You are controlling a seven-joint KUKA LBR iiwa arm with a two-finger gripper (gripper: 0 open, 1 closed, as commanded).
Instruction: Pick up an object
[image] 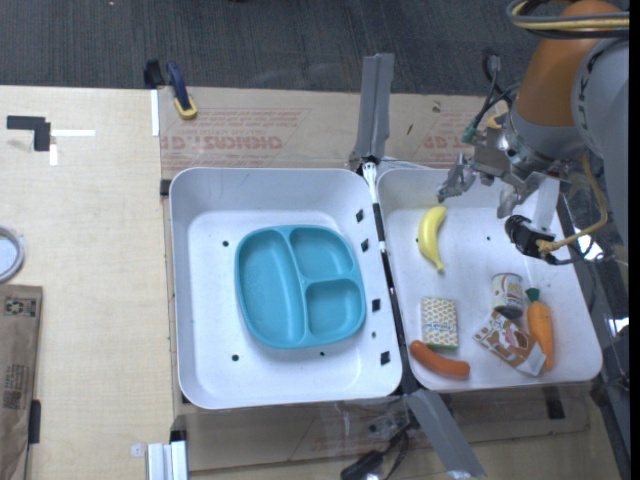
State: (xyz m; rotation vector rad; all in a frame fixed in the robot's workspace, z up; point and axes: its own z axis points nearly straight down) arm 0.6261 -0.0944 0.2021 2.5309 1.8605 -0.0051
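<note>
We see the gripper [478, 176] hanging over the far edge of the right bin [570, 373], near that bin's back wall, with nothing between its fingers; they look spread apart, though the slanted view and the cables around the wrist make the exact gap hard for us to judge. The grey arm [575, 68] with its orange band comes in from the right, above the bin.

No object is lifted yet. The candidates all lie in the right bin: a yellow banana [432, 236] just below and to the left of the gripper, a small patterned box [439, 322] nearer the front, a red-orange sausage-shaped toy [439, 360] touching or just beside that box, a toy carrot [541, 332] at the right, and a crumpled printed packet [508, 336] lying against the carrot. The left bin [200, 268] carries a blue divided plate [300, 286], well apart from the gripper.

We judge the banana the nearest target (it lies alone, with bare bin floor around it). What could go wrong: the gripper sits close to the back wall, so a straight descent may land on the rim or on bare floor and miss the fruit. The banana is curved and smooth, so fingers closing across its bend may squeeze it sideways and out. Going for the packet and carrot instead risks pinching both, or only a loose fold.
</note>
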